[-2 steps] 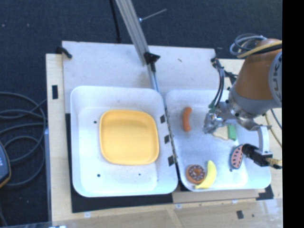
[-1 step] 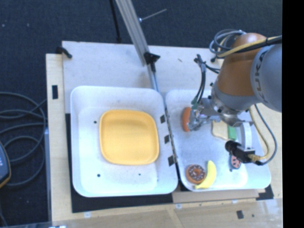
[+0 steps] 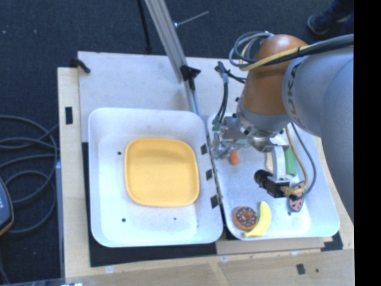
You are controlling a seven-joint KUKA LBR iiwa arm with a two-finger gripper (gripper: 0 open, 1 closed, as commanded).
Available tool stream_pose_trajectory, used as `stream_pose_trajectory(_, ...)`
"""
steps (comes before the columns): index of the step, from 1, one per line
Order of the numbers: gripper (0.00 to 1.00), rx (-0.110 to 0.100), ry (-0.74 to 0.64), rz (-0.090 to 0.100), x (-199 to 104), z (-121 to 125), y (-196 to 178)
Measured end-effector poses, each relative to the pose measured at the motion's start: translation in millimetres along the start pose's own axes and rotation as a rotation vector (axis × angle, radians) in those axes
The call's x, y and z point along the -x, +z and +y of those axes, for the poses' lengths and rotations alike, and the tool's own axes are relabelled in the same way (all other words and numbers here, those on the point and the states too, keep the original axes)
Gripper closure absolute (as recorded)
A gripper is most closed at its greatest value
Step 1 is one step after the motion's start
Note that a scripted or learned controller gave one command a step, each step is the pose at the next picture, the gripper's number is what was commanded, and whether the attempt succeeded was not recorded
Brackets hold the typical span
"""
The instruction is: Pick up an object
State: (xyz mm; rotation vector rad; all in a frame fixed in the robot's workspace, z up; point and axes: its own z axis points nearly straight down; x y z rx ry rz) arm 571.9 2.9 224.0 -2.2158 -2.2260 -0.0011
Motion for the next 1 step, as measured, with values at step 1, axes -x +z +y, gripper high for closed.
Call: stream_pose_trajectory(1,1.0,0.001,0.001,0.0,-43.0,10.6,-4.4)
